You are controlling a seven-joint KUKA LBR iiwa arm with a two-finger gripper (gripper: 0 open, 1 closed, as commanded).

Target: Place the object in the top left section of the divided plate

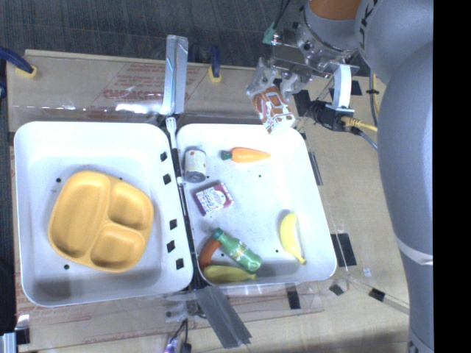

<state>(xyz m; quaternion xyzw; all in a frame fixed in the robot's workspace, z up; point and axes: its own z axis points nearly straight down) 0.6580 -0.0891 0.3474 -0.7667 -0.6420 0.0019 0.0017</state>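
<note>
Gripper pinching a packet, carry step; plate far left, needs crossing over.

Bright even light, soft shadows, slightly grainy.

Single fixed overhead camera, slanted down, both bins framed.

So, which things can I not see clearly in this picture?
- Gripper, camera view: a crinkled orange and white object sits at its tip; blur hides what it is and whether the fingers grip it.
- Yellow item, right bin's bottom edge: partly covered by the green bottle.
- Purple packet: label too small to read.
- Arm: cut off by the top edge.
</note>
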